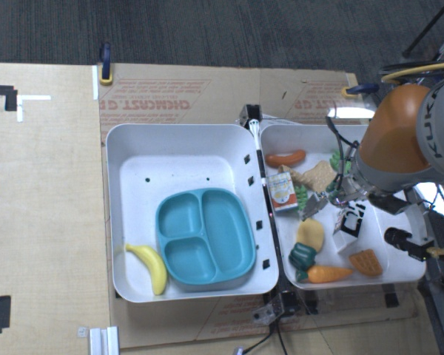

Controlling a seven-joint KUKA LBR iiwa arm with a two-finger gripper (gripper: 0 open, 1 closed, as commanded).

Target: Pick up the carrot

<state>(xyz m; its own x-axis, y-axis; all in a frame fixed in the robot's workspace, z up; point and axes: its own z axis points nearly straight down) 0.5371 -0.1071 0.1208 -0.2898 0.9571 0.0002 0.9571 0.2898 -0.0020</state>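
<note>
The left bin (118,198) holds a teal divided plate (206,235), and a banana (152,266) lies just beside the plate's near left edge. In the right bin (399,272), a red sausage (285,157) lies at the far left, with a small carton (281,189) near of it against the left wall. A tan cracker-like piece (314,174) sits right of the carton. Nearer are a yellowish potato shape (309,235), a dark teal item (302,257) and an orange waffle-like wedge (365,262).

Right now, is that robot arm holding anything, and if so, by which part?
Nothing is visibly held. The end effector hangs over the right bin, while the carrot lies apart from it near the bin's front wall.
</note>
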